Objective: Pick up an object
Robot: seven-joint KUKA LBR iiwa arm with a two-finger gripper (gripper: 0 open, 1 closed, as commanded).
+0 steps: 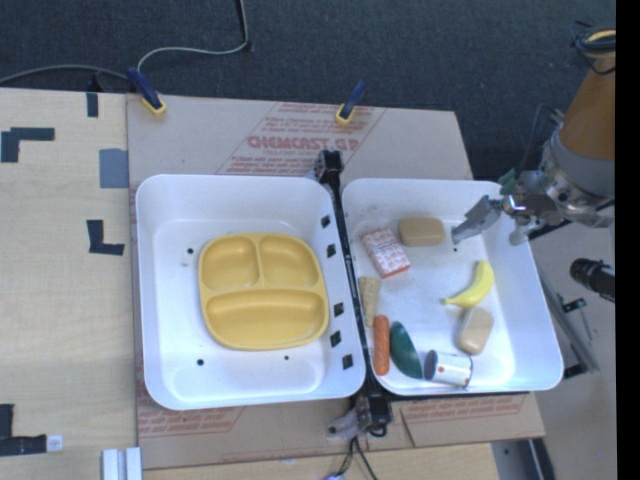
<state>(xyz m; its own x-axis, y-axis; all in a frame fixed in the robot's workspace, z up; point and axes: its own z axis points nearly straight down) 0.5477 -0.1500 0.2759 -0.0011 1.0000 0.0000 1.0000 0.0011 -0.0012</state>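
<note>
Your gripper (487, 218) hangs at the right bin's (530, 298) upper right edge, fingers spread, holding nothing. The banana (474, 286) lies just below it, mid-right of the frame: probably light, smooth plastic, likely slippery, so take it across its narrow curved middle.

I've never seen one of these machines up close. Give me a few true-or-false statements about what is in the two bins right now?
1. The yellow divided plate lies in the left bin. True.
2. The banana lies on that plate. False: it lies in the right bin.
3. The carrot lies beside the dark green item. True.
4. The gripper holds the banana. False: it hangs above it, apart.
</note>
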